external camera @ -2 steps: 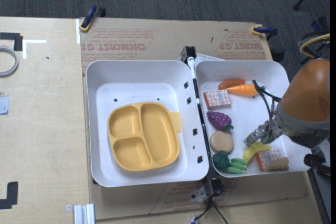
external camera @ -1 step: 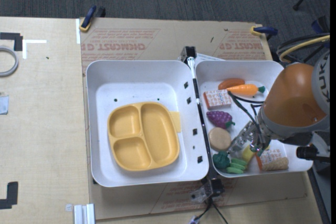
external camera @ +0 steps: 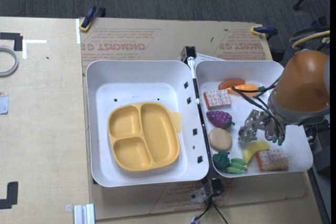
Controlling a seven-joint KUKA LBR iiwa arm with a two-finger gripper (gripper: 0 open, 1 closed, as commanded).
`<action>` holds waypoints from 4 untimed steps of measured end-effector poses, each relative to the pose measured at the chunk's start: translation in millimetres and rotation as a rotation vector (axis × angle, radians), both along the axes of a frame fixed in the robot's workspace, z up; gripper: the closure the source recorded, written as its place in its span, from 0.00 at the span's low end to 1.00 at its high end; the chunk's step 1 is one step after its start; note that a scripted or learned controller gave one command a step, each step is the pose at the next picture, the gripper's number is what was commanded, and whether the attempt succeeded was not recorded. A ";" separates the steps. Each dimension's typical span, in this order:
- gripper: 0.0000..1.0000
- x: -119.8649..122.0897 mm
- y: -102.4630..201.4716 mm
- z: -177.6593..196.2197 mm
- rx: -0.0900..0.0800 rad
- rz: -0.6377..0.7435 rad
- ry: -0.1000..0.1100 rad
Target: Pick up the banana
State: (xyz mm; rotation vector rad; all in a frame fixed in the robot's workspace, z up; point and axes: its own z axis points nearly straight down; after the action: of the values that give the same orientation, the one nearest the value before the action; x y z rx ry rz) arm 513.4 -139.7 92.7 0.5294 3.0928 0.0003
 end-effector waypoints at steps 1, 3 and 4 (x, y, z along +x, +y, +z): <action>0.00 0.0 0.1 0.0 0.000 0.000 0.000; 0.00 -34.8 38.7 -0.3 0.000 0.205 0.002; 0.00 -34.4 41.5 -0.2 -0.001 0.440 0.000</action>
State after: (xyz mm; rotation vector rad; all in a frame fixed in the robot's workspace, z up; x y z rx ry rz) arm 479.0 -98.2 92.6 -0.1577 3.1337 -0.0004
